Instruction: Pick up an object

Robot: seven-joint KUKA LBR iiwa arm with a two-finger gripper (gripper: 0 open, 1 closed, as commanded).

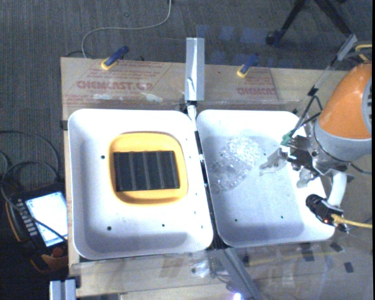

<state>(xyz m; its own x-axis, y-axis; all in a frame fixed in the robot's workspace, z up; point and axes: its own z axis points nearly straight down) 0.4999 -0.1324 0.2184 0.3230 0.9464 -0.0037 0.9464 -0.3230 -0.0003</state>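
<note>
Currently a pick is being lined up over the right bin (287,227).
The gripper (286,158), its opening unreadable, is best being steered to the clear plastic bag (236,161).

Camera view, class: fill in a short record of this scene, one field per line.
left bin: holds a yellow tray with dark slats
right bin: holds a clear crinkled plastic item
arm: over the right bin's right edge
tool: near the plastic item; grip cannot be judged
</note>
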